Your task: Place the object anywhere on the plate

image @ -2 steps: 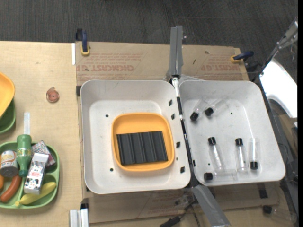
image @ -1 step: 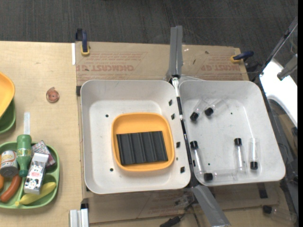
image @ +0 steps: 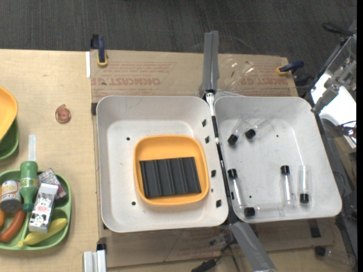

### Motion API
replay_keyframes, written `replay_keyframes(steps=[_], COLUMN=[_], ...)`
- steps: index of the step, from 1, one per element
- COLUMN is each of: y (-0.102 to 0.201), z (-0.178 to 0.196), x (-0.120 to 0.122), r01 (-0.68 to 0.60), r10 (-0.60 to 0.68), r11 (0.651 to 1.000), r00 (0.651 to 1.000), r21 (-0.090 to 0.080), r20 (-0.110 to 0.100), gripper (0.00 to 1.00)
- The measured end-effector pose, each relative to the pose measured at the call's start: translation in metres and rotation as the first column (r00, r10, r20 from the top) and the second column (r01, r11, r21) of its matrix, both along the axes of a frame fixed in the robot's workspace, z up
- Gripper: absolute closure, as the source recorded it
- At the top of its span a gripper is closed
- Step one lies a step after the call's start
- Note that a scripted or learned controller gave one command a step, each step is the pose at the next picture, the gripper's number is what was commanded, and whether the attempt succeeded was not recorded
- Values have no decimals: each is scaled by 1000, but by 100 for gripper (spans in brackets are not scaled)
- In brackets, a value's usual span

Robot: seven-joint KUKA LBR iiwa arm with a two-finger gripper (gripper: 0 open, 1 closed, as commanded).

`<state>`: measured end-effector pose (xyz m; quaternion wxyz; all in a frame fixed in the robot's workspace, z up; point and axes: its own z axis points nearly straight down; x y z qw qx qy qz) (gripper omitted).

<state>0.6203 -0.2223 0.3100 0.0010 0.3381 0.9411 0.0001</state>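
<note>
An orange square plate [image: 170,143] sits in the middle of the left white bin [image: 113,152]. A black ridged mat [image: 170,176] covers the plate's floor. Several clear tubes with black caps lie scattered in the right white bin [image: 317,152]. Two short ones [image: 233,137] [image: 250,132] lie near its upper left. One tube [image: 234,187] runs along the left wall, and another [image: 262,211] lies along the front wall. Two more tubes [image: 287,183] [image: 303,185] lie side by side at the lower right.
On the wooden table to the left stand a green tray of toy food [image: 34,211] and a yellow bowl [image: 7,115], with a small pink disc [image: 63,114] nearby. Clamps [image: 101,54] [image: 288,68] hold the cardboard behind the bins. Metal equipment [image: 339,78] stands at the right edge.
</note>
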Motion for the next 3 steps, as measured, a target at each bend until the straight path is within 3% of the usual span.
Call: replay_keyframes(steps=[1, 2, 3], y=[0, 0, 0], z=[28, 57, 120], x=[14, 23, 25], r01=[-320, -631, -883], r10=[320, 631, 883], r11=[947, 776, 470], r00=[947, 776, 470], r21=[-2, -4, -5], r20=[3, 3, 2], gripper=[0, 0, 0])
